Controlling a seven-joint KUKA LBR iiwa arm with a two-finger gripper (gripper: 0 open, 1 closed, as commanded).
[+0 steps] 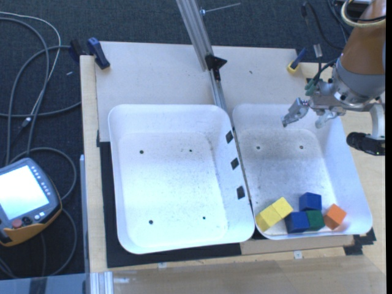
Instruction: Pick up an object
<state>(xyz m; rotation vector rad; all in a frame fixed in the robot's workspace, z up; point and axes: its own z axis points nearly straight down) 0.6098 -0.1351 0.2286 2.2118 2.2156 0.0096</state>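
Several small blocks lie bunched in the near corner of the right bin (343, 158): a yellow block (274, 212), two blue blocks (310, 201) (297, 222), a green block (315, 219) and an orange block (334, 216). My gripper (308, 116) hangs over the far end of that bin, well away from the blocks. Its two fingers are spread apart and open, with nothing between them.
The left bin (122, 127) sits beside the right one, with black clips (234, 163) along the shared edge. A slanted metal rail (197, 29) crosses the back of the bench. A pendant with a screen (24, 198) and cables lie on the floor at left.
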